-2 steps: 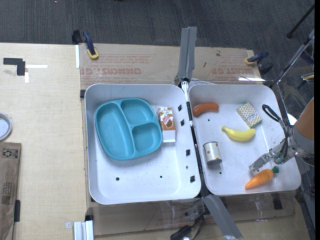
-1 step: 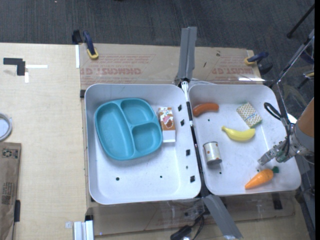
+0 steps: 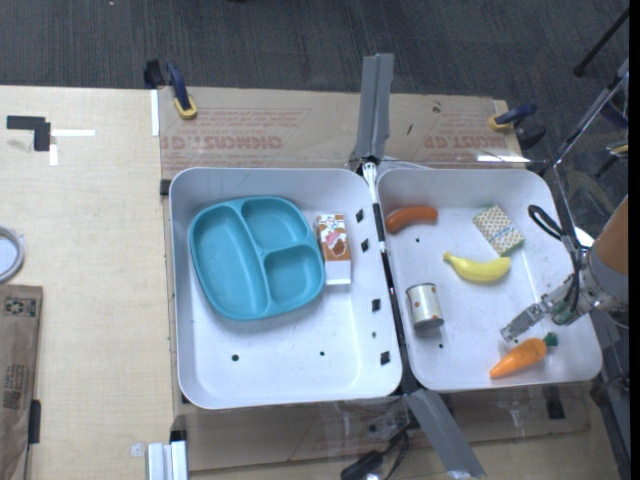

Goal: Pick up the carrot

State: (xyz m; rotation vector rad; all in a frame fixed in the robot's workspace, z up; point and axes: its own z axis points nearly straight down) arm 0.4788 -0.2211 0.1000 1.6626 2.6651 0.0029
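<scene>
The carrot (image 3: 520,358), orange with a small green top, lies in the near right corner of the right bin (image 3: 450,368). It points toward the bin's front edge. My gripper (image 3: 530,320) reaches in from the right and hangs just above and slightly left of the carrot's green end. The carrot rests on the bin floor, and nothing sits in the gripper's grasp.
The right bin also holds a yellow banana (image 3: 478,268), a small metal can (image 3: 425,306), an orange sausage (image 3: 411,217) and a checkered block (image 3: 498,229). In the left bin sit a blue divided plate (image 3: 258,256) and a small snack box (image 3: 333,238).
</scene>
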